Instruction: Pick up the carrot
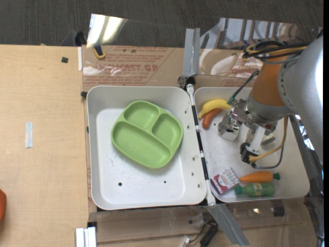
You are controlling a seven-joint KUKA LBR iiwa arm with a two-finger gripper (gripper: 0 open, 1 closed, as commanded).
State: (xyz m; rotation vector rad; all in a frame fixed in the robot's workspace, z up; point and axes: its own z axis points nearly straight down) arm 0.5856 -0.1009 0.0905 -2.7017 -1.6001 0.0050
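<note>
The carrot (258,177), orange with a green tip at its right end, lies flat near the front edge of the right bin (293,192). My gripper (240,139) hangs over the middle of that bin, behind the carrot and slightly to its left, well apart from it. Its two fingers (229,127) stand spread, open, with nothing between them. The grey arm with its orange band (268,86) reaches in from the right and hides part of the bin's back right.
A green bottle (255,190) lies just in front of the carrot, and a red and white packet (224,182) to its left. A banana (215,106) and a red piece (208,118) sit at the back left. The left bin (103,189) holds a green divided plate (147,134).
</note>
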